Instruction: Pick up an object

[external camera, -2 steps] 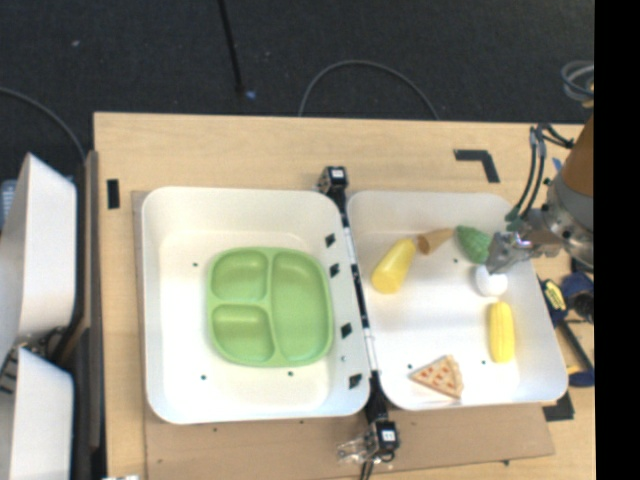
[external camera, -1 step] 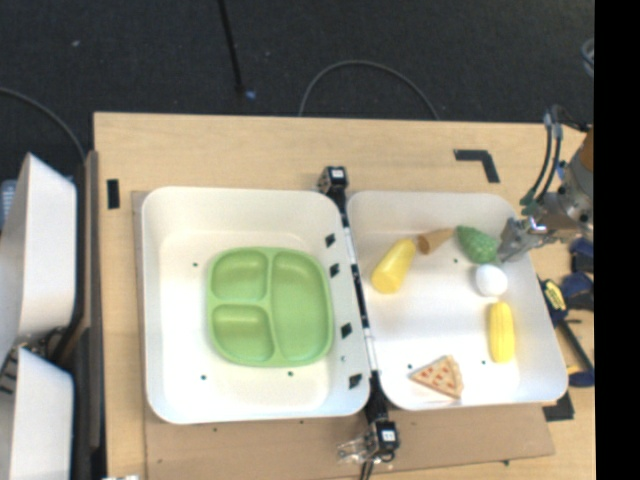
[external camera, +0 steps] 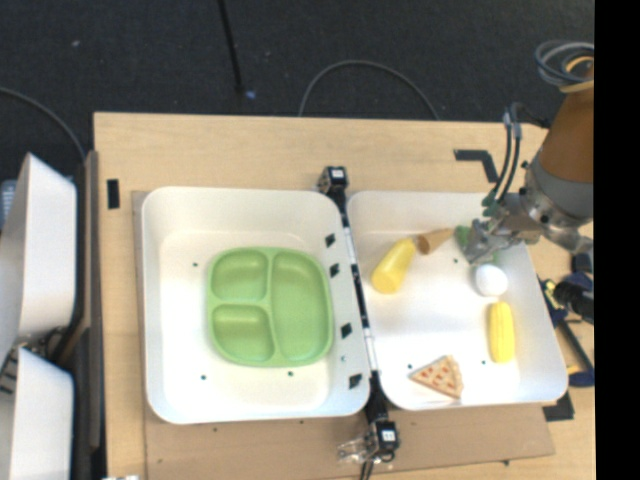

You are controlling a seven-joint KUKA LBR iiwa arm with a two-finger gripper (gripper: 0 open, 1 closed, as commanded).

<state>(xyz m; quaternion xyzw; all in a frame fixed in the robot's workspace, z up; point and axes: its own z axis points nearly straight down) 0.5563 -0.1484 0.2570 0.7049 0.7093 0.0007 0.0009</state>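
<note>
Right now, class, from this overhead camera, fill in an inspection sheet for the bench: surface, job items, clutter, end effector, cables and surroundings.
Surface: wooden bench bearing two shallow white bins.
Job's things: right bin holds a yellow plastic cup on its side, white ball, yellow corn cob, toy pizza slice, brown piece.
Clutter: green sectioned plate in left bin.
End effector: above right bin, near the ball.
Cables: black leads on floor.
Surroundings: dark floor.

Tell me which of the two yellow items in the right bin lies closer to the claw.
The corn cob, lying below the white egg near the bin's right wall. The claw sits just above that egg, while the yellow cup lies tipped over, nearer the divider.
</note>
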